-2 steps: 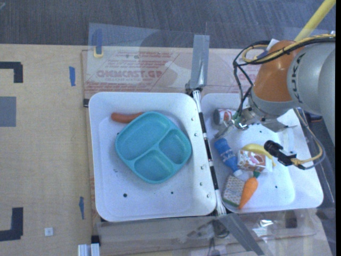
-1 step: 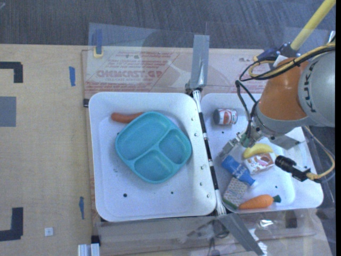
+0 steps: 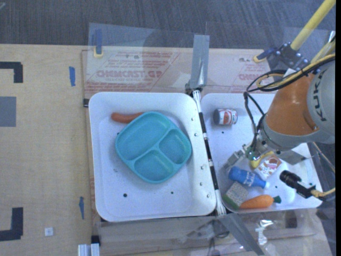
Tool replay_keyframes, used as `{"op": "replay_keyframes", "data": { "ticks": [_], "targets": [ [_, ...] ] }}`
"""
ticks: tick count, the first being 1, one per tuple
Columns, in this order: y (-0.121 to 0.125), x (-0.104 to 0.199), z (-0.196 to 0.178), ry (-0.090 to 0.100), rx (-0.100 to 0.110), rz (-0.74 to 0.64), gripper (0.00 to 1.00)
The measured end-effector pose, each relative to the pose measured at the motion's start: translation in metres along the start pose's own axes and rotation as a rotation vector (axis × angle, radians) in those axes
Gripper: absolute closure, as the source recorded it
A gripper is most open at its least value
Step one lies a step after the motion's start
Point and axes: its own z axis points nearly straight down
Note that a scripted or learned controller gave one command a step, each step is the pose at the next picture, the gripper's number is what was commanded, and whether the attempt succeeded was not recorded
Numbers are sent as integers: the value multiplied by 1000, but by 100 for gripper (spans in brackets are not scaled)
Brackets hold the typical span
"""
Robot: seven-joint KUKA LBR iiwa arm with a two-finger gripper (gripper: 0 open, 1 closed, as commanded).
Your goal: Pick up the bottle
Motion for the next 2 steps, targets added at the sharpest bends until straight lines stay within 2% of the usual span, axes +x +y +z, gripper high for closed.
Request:
{"op": "replay_keyframes", "data": {
  "ticks": [1, 2],
  "targets": [
    [-45, 13, -1, 0, 0, -263, 0],
    [-44, 10, -12, -5, -6, -257, 100]
  ]
}}
